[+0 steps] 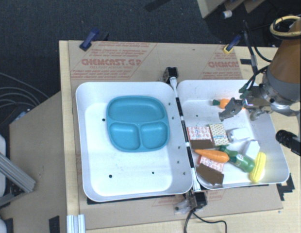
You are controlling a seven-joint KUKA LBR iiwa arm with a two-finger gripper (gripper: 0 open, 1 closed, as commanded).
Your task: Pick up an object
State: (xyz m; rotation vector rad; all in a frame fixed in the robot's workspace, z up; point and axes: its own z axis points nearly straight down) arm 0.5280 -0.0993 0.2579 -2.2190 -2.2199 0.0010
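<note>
claw (231, 108) over right bin (274, 144), finger state unclear; carrot (213, 155) likely light, stiff, smooth: grasp across its middle.

Bright, even light; slight softness.

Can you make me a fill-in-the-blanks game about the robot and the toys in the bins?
1. The blue tray lies in the ____ bin.
2. The carrot is colored ____.
3. The corn lies in the ____ bin.
4. The gripper hangs over the ____ bin.

Missing words: left; orange; right; right
</note>
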